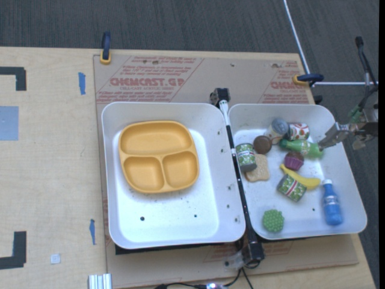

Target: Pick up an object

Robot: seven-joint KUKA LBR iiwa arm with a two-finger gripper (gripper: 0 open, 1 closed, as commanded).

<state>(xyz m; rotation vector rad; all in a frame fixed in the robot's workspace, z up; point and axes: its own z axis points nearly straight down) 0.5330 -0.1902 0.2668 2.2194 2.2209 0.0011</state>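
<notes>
Seen from the fixed camera above, 2 shallow white bins sit side by side on a brown board laid over the pale wooden desk (48,179). The left bin (120,221) carries a yellow divided plate (159,156) with 3 compartments, lying flat toward the bin's upper left.

The right bin (352,212) holds a loose scatter of small things. A green bumpy ball (273,220) rests alone near the front wall. A blue bottle (331,203) with a white cap lies at the right side, just beside a yellow banana (302,179), which lies across a green-and-red can (291,188). A purple piece (293,161) sits just above the banana. A second green can (245,155) stands near the dividing wall, touching a tan slice of toast (259,171). Farther back, a brown ball (262,143), a grey lump (279,125) and a red-and-white can (299,130) cluster together, with a green bottle (302,147) lying on its side beside them.

At the right rim of that bin, the end effector (334,135) reaches in at a slant, its tip near the green bottle's end. How wide it stands cannot be told at this scale, and no object can be seen in it. A blue and yellow clamp (106,47) grips the board's rear left corner; another clamp (307,78) sits at the rear right.
</notes>
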